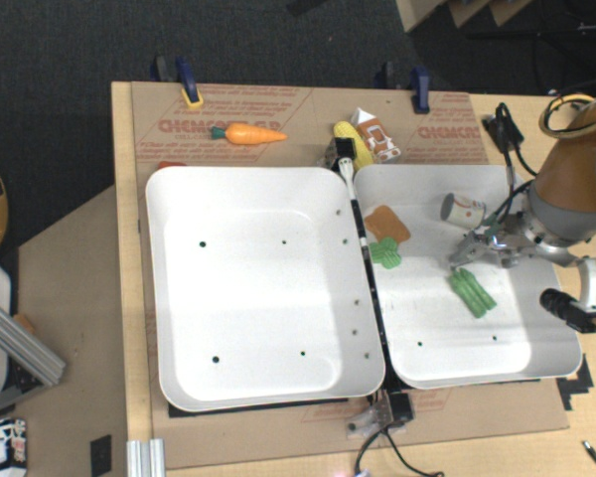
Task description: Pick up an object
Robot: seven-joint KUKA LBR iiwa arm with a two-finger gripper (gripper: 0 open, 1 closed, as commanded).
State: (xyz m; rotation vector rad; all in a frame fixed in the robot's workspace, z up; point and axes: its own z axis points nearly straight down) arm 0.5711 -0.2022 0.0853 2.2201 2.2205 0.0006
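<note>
- The arm (571,182) enters from the right edge of the camera view, its orange band and grey wrist sitting over the right rim of the right bin (427,361).
- From the wrist it slants down and to the left, so that the gripper (474,248) hangs low over the middle of the right bin's floor.
- The metal parts at its tip are small and blurred; I cannot tell whether the fingers are apart or together, and nothing can be seen between them.
- A ribbed green object (473,292) lies flat on the bin floor just below and beside the gripper (touching or only near cannot be made out).
- A small white cup (461,208) lies on its side in the bin's upper part, just above the gripper.
- An orange-brown flat piece (386,225) rests near the bin's left wall, with a smaller green piece (385,255) right below it, touching or almost so.
- The left bin (179,266) sits beside the right bin, their inner rims meeting.
- On the tabletop (129,266) behind the bins lies a toy carrot (248,134), and near the gap between the bins a yellow item (348,137) with a small brown-and-white carton (377,139).
</note>
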